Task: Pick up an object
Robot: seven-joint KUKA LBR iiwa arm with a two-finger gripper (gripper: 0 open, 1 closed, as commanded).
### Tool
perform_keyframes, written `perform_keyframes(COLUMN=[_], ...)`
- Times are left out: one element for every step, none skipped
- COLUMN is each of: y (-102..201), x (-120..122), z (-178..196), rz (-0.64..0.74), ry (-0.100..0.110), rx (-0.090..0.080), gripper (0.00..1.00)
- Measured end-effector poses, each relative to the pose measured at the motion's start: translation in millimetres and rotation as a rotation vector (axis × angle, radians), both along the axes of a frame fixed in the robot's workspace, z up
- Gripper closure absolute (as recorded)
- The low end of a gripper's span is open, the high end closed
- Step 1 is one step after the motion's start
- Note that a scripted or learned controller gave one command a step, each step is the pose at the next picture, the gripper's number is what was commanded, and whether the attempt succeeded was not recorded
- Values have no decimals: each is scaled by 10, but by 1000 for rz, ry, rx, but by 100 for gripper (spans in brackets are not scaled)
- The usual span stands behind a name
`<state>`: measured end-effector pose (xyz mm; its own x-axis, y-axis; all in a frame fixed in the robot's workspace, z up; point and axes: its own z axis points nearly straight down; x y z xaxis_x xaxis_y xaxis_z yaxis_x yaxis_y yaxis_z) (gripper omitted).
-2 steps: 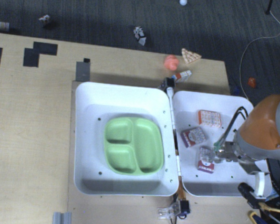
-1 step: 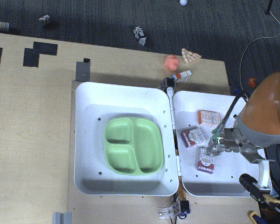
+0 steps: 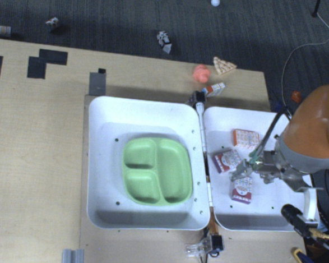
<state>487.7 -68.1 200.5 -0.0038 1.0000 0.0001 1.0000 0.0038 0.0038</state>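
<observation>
lying right of centre in the right shallow white bin (image 3: 226, 132): 3 small flat red-and-white printed packets (image 3: 242, 190), likely light, thin, slick, best pinched across short edges; hovering just above them, two-finger gripper (image 3: 246, 168), finger spread impossible to tell.

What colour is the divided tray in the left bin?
Light green tray, clear in the camera view.

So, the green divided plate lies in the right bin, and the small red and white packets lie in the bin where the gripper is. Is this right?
Not quite. The camera view shows the green divided plate in the left bin, not the right one. The rest holds: the small red and white packets lie in the right bin, where the gripper is.
</observation>
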Motion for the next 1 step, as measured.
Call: perform_keyframes(y=[-235], x=[12], z=[-1141], rz=[-2], ry=[-4], rx=[0], gripper=[0])
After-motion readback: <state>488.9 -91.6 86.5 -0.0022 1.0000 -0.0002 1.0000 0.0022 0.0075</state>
